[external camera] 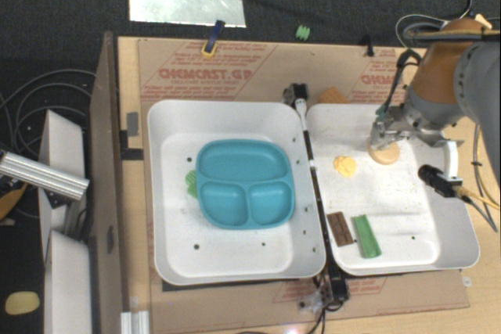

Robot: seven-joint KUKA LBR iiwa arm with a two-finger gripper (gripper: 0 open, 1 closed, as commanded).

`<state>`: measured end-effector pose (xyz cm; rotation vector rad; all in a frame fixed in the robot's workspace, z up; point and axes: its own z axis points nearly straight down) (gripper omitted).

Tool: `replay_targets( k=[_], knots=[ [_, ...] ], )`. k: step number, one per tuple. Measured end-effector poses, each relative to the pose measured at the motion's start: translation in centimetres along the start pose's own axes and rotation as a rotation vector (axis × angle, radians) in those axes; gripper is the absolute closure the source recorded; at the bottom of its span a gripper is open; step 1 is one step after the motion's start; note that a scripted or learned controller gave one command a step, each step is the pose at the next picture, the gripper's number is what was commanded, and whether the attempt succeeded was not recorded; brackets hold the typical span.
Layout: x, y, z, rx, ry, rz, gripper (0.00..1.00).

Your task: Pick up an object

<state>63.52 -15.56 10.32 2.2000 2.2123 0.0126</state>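
Green block [365,237] by right bin's [462,246] near edge | pincer [383,141] over tan disc [384,156], far side | grip: cannot tell

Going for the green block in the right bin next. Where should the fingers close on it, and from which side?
Probably from straight above, closing across the narrow width of the green block near its middle. It lies flat, long and thin. The brown block sits just left of it, so keep that finger tight to the green one.
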Motion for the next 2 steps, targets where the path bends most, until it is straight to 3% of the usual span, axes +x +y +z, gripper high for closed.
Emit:
replay_targets(
  k=[1, 2],
  knots=[
    [-3.74, -5.27, -5.37, 0.017, 0.006, 0.009, 1.00],
    [-3.39, -5.10, -5.07, 0.018, 0.009, 0.004, 0.00]
  ],
)
